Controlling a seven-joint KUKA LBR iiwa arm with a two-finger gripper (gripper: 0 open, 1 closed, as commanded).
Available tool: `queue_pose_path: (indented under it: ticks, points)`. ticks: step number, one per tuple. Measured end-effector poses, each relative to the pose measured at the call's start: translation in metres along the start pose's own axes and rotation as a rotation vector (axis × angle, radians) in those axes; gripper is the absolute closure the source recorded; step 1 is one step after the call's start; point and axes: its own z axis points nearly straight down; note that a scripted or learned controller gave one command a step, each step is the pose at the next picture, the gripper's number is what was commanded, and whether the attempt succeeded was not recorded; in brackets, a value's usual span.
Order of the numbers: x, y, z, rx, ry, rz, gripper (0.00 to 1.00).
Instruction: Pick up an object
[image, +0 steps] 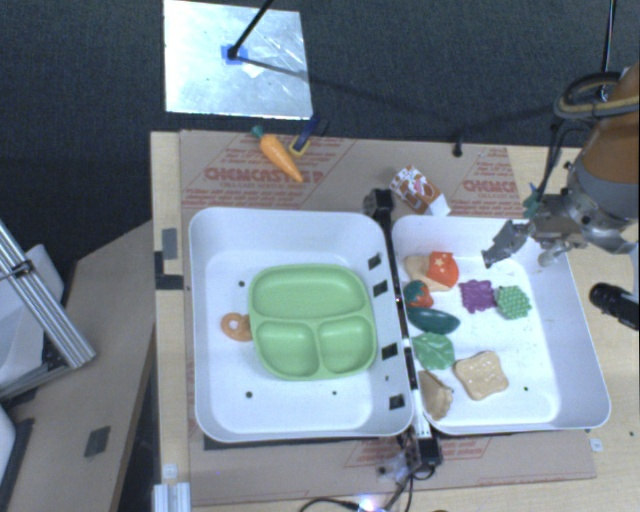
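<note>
Hovering with fingers spread and holding nothing, my hand (528, 243) hangs over the right bin (560, 400), where the purple toy (477, 295) and green toy (513, 301) lie so close that one descent could nudge both away.

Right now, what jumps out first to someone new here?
The green tray in the left bin, with a small pretzel beside it. Next, the toy food clustered in the right bin, the gripper above its far corner. A carrot lies outside, behind the bins.
</note>
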Motion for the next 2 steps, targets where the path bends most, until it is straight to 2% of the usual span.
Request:
queue_pose_path:
  ticks: [1,2]
  points:
    - [0.000,0.002,-0.006,-0.010,-0.002,-0.002,0.00]
    - [0.010,0.000,0.048,-0.006,0.000,-0.001,0.00]
